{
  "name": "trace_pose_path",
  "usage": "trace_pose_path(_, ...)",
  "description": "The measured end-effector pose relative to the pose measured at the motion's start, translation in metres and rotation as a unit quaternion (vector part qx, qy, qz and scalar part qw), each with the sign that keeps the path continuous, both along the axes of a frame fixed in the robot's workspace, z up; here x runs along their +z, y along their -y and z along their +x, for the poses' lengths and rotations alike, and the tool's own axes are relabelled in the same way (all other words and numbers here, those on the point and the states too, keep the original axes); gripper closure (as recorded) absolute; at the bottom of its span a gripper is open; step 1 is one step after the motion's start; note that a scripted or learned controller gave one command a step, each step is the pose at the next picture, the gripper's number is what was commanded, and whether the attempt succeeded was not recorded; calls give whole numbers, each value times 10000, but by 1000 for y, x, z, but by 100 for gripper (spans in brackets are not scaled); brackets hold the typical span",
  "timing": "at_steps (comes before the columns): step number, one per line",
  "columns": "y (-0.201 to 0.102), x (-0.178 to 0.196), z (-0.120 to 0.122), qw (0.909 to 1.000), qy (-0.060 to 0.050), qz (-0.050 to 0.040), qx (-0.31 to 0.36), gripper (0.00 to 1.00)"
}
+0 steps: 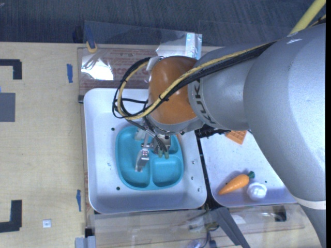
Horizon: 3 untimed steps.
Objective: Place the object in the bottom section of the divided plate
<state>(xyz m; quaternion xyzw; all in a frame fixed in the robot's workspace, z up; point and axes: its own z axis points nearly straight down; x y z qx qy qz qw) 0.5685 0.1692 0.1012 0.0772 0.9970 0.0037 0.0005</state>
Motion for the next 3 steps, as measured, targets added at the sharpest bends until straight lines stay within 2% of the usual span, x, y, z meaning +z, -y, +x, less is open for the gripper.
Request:
trace_pose_path(1, -13, 135, -61, 9859, 11, -16, -1672, 0)
trace_pose_path(2, 130, 224, -88, 9522, 10, -26, -3054, 0)
trace_pose_path(3, 57, 186, -8, 9861, -3, -27, -1660, 0)
